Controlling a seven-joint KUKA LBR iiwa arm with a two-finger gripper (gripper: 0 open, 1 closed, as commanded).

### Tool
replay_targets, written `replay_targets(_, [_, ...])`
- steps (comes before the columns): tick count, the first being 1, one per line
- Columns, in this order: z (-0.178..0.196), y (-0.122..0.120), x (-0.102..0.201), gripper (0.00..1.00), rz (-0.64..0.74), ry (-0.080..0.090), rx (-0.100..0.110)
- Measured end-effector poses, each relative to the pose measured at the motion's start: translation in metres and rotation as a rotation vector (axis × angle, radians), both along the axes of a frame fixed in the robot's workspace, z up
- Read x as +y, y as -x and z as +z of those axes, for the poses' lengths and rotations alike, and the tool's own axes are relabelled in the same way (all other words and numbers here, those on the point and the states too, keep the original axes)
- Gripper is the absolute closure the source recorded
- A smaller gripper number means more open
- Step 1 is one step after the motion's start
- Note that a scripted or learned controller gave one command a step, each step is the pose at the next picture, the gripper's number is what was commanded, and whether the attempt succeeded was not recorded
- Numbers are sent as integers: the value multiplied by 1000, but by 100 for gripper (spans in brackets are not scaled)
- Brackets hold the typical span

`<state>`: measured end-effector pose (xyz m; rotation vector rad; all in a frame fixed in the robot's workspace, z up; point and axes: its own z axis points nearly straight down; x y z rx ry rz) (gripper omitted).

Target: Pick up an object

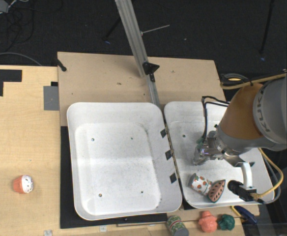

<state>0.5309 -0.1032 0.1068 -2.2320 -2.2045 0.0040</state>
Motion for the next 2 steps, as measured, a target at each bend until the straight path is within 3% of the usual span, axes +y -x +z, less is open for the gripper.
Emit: replay_targets(2, [94, 0, -1, 100, 13, 1, -8])
